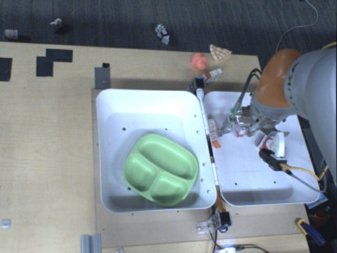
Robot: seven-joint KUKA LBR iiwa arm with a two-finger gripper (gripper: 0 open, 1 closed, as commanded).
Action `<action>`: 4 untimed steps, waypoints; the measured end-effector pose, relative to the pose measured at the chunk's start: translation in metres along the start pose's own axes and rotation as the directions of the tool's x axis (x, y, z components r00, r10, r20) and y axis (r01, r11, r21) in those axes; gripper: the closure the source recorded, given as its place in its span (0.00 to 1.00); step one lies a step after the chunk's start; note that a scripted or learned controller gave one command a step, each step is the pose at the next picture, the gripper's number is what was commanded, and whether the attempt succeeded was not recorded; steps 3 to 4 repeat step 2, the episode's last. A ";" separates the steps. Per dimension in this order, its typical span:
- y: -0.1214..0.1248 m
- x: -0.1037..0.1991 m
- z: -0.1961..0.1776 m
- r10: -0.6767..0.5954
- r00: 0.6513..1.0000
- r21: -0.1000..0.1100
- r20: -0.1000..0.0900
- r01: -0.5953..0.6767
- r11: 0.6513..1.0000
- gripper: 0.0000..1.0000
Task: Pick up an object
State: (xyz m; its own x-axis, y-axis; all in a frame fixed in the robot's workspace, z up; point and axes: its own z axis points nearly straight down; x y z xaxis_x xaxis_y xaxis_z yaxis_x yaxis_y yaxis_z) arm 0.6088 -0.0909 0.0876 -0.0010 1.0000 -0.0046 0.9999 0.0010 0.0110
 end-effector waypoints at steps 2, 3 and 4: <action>-0.060 0.060 -0.114 -0.004 1.000 0.006 -0.006 0.004 1.000 1.00; -0.060 0.060 -0.114 -0.004 1.000 0.006 -0.006 0.004 1.000 1.00; -0.060 0.060 -0.114 -0.004 1.000 0.006 -0.006 0.004 1.000 1.00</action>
